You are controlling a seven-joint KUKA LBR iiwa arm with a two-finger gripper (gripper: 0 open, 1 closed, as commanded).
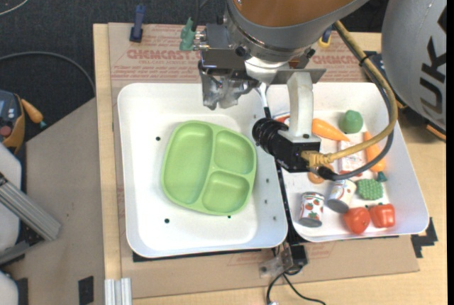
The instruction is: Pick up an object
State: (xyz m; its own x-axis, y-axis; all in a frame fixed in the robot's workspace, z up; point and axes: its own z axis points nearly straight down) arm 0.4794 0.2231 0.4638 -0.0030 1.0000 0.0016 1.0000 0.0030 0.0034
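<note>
My gripper [224, 95] hangs over the back of the left bin [136, 154], just beyond the far rim of a light green divided plate [209, 169] that lies flat in that bin. I see nothing held beneath it. The right bin [413, 191] holds a carrot [330, 130], a green round fruit [352, 120], a small printed can [312, 208], a red tomato [357, 220], a red pepper [384, 215], a bumpy green piece [369, 189] and a pale packet [352, 157].
The big grey and orange arm covers the back of both bins. Both bins sit on a cardboard sheet [113, 69]. Blue [137, 23] and green [187, 34] clamps stand at its back edge, with dark floor and cables beyond.
</note>
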